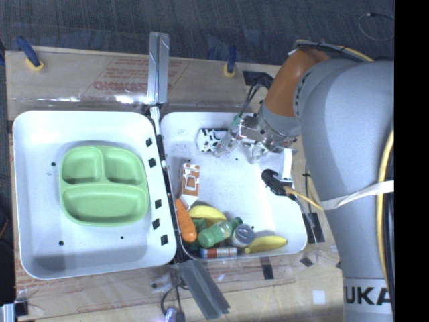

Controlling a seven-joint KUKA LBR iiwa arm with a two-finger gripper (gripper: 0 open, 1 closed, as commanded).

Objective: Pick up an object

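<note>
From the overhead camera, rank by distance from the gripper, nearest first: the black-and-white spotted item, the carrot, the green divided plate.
From the gripper:
1. Black-and-white spotted item, just to its left in the right bin's upper part.
2. Carrot, lower left, by the divider.
3. Green divided plate, in the left bin.

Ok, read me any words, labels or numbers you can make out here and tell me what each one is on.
"UKA": grey arm, at its base near the bottom edge; the rest of the word is cut off.
Red print on the bench board behind the bins: too blurred to read.
Small orange and white packet in the right bin: markings too small to read.
</note>
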